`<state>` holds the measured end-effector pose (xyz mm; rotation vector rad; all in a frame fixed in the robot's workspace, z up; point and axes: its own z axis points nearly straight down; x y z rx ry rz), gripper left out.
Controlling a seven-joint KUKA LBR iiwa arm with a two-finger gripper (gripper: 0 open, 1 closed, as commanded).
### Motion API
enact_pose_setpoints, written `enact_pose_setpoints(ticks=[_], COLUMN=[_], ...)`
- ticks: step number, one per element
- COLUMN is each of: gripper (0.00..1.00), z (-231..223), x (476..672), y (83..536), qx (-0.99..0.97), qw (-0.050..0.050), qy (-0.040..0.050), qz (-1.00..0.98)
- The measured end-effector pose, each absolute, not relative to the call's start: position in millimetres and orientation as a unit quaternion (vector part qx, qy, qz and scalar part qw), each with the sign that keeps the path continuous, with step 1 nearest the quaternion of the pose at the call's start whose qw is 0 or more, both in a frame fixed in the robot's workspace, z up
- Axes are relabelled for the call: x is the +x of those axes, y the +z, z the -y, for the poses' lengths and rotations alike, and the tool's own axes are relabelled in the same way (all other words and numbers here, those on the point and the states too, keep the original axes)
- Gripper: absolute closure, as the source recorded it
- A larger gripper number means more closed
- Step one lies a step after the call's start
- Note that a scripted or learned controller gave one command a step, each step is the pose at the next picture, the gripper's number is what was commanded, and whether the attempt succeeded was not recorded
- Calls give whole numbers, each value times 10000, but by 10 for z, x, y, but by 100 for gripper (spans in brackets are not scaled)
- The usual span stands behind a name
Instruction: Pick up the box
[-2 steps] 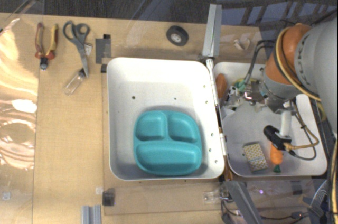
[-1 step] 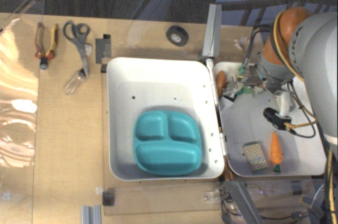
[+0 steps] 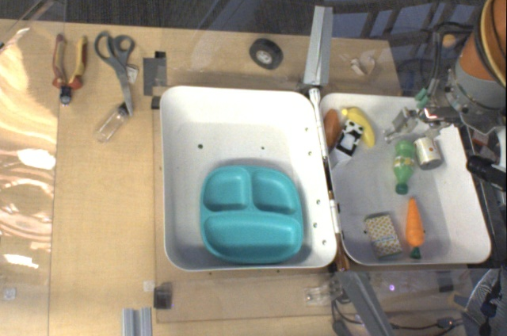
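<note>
Gripper (image 3: 405, 120) jaw state unclear, above green bottle (image 3: 403, 166); patterned box (image 3: 383, 234) well apart, so wrong-object grab likely.

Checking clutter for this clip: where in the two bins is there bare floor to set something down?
Left bin: bare along its back half, behind the teal tray. Right bin: a bare patch mid-floor between the green bottle and the box, and right of the carrot. Crowded at its back, around the banana and the pincer.
</note>
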<state>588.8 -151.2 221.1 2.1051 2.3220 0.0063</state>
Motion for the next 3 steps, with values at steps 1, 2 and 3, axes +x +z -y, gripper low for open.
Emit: enact_pose_setpoints(ticks=[1,2,3], gripper=[0,0,0], z=[1098,1111,1018], x=[5272,4886,4893], y=[1048,1187,1702], qx=[6459,6180,5828], qw=[12,18,34], qy=[12,15,20], qz=[-7635,-7862,-8126])
